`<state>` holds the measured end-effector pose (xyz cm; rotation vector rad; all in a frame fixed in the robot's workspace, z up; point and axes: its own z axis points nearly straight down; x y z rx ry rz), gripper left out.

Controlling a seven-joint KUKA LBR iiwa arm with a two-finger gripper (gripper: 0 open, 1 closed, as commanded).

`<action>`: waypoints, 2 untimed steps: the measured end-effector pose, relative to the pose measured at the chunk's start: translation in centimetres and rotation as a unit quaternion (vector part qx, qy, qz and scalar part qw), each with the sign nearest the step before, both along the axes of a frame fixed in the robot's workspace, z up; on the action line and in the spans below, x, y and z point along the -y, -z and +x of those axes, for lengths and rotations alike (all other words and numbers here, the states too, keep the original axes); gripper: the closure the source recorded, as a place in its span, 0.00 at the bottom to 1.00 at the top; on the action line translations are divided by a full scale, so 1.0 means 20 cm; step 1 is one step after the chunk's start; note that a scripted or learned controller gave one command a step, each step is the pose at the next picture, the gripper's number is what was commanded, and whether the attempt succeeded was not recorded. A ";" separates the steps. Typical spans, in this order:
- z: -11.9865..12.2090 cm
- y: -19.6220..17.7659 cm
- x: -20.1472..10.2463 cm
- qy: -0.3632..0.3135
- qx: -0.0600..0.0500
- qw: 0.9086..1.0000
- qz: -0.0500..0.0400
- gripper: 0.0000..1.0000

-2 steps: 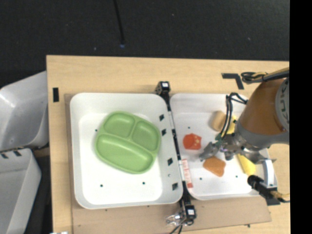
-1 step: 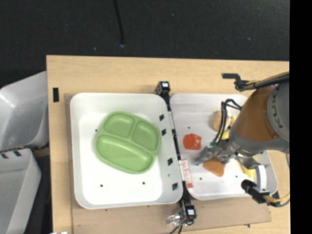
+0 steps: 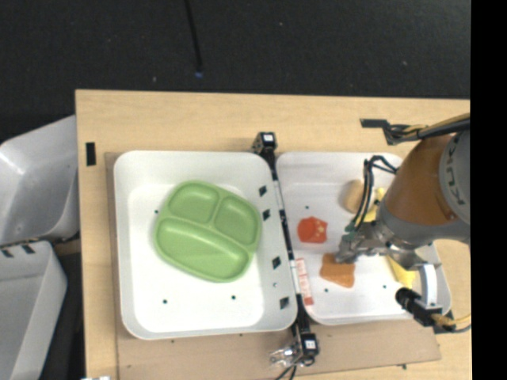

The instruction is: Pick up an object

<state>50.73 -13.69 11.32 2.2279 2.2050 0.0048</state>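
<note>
1. The orange block (image 3: 337, 272) lies in the right bin (image 3: 317, 172), near its front edge, just below the end effector (image 3: 348, 250); its long axis runs roughly left to right.
2. It looks like a small, dull-orange wedge.
3. Whether the end effector is clenched or released, I cannot tell.
4. A red piece (image 3: 312, 229) sits just left of it.

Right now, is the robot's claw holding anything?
Gripper: down in the right bin, right above the orange block. Whether it has grabbed the block cannot be told from here.
</note>
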 end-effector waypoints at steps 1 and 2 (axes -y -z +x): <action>0.02 -0.29 -0.04 -0.007 0.000 1.000 0.001 1.00; 0.02 -0.51 -0.02 -0.007 0.000 1.000 0.001 1.00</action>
